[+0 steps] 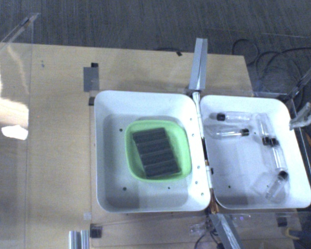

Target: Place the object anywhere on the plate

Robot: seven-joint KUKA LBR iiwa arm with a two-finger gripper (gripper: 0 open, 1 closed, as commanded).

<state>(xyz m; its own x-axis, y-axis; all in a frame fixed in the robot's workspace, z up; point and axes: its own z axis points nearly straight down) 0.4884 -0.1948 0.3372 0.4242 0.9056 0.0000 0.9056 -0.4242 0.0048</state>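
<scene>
- Pale wooden bench [52, 165] carried two shallow white bins side by side, with dark carpet beyond its far edge.
- The left white bin [106, 191] held a square, light green plastic plate [132, 139] with rounded corners, set near the bin's middle.
- A dark grey, rectangular ribbed block [155, 153] lay flat on that plate, turned slightly askew and wholly inside its rim; taken as the task's object, it already sat where the task wanted it.
- The right white bin [238, 191] held several clear plastic tubes with black caps [233, 117], scattered and lying on their sides, well apart from the plate.
- Whether the gripper was open or closed, or had hold of anything, could not be told from this view.
- The block looked light and fairly stiff, and its grooved top would likely give some grip rather than slip.
- A hold across its two long sides, near the middle, seemed the safest, since it lay low and the plate's raised rim left little room at the ends.
</scene>
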